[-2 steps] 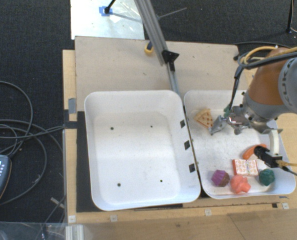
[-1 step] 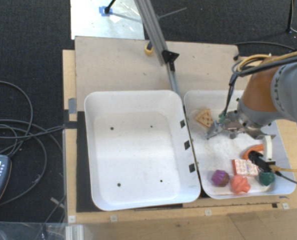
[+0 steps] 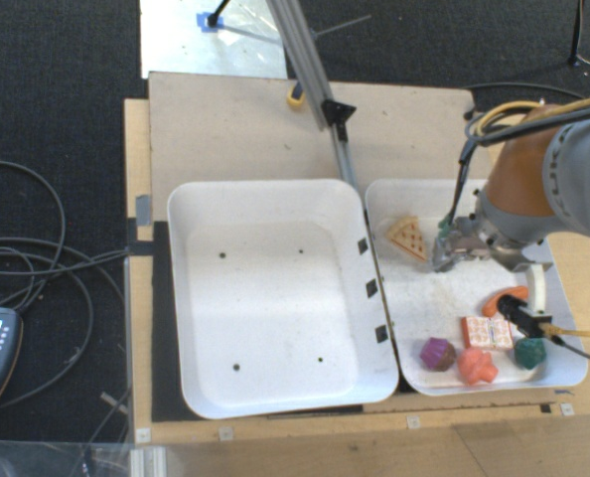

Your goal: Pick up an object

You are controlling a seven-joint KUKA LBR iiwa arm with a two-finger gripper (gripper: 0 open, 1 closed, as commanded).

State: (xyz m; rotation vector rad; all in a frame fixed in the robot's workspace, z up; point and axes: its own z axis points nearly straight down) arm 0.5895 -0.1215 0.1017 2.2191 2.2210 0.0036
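My gripper point(image 3: 446, 257) hangs low over the middle of the right bin point(image 3: 421, 301), just right of a tan waffle-patterned wedge point(image 3: 407, 237). Along the bin's front lie a purple lump point(image 3: 436, 354), a salmon-coloured toy point(image 3: 478, 366), a pink and white box point(image 3: 487, 333) and a dark green piece point(image 3: 529, 352). An orange piece point(image 3: 502, 301) and a white tube point(image 3: 538, 286) rest at the right side, partly behind a black cable end. I see nothing held in the gripper.
The left bin point(image 3: 265, 296) stands beside the right one, with their rims meeting in the middle. A grey pole point(image 3: 305, 53) slants down from the back to the bins' junction. Cables lie on the floor at left.
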